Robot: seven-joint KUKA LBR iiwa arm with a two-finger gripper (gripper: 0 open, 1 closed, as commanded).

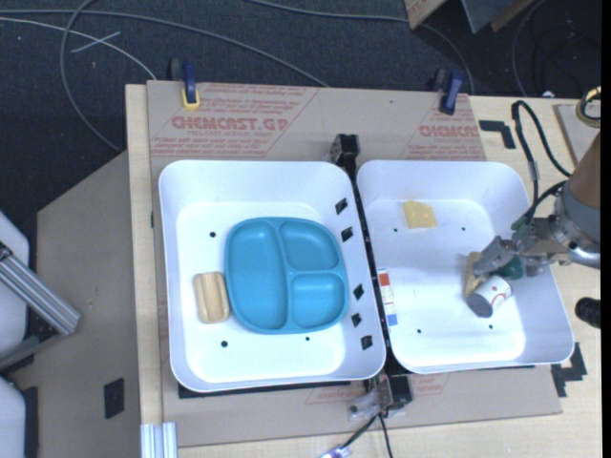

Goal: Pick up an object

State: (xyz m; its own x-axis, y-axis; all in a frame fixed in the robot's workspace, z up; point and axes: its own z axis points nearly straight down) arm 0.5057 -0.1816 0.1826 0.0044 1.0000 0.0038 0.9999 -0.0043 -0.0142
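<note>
In the right bin a small white cylinder with a dark end lies on its side near the right wall. My gripper hangs low over the bin, right above the cylinder's upper left and touching or almost touching it. Part of the cylinder is hidden under the gripper. A flat yellow piece lies toward the back of the same bin. The left bin holds a blue divided plate with a tan block beside its left edge.
The grey arm comes in over the right bin's right wall. A black divider with clips runs between the bins. Cables lie at the back right. Bare bin floor lies left of the cylinder.
</note>
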